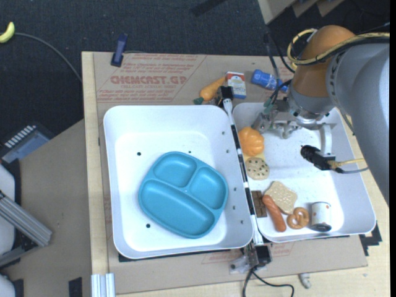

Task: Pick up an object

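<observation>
The right bin [352, 197] holds an orange fruit [251, 140] at its left wall, with a round cookie [256, 167] just in front of it. A slice of bread [281, 195], a red sausage [274, 213], a small pretzel [298, 217] and a silver can [320, 215] lie toward the front. My gripper [276, 125] hangs over the back of this bin, to the right of the orange fruit. It is open, and nothing sits between its fingers.
The left bin [124, 135] holds a blue divided plate [182, 193]. Behind the bins, on the board, lie an orange toy [212, 90], a small red-and-white carton [236, 84] and a blue item [265, 78]. A blue clip [119, 49] lies at the board's far left corner.
</observation>
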Robot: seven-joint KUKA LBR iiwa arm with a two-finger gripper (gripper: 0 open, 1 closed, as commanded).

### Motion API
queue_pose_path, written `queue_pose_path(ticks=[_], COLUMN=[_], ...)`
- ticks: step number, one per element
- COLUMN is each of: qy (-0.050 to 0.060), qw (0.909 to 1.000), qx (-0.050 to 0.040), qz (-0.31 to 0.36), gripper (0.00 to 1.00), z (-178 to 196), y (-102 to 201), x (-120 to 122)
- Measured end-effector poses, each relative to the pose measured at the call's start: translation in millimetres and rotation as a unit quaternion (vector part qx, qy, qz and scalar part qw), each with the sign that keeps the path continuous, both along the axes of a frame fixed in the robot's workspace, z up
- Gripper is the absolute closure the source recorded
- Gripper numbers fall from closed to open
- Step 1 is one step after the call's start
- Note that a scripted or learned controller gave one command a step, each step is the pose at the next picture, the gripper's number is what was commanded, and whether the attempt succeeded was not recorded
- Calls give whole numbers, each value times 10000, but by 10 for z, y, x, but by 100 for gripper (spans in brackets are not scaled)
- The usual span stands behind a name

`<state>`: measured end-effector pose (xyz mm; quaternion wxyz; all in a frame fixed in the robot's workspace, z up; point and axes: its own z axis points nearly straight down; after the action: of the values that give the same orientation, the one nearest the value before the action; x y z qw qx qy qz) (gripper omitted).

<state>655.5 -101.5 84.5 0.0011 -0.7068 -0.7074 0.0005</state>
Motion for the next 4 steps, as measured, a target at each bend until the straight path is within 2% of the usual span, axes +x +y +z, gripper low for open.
queue_pose_path(ticks=[1,2,3,4], qy=[-1,-24,-3,-25], qw=[10000,10000,10000,10000], qx=[-7,-4,-6,-5], qz=[-14,2,-10,2], gripper=[0,0,0,0], z=[-1,350,-4,963], y=[-324,-23,-378,76], x=[-814,-122,-938,-334])
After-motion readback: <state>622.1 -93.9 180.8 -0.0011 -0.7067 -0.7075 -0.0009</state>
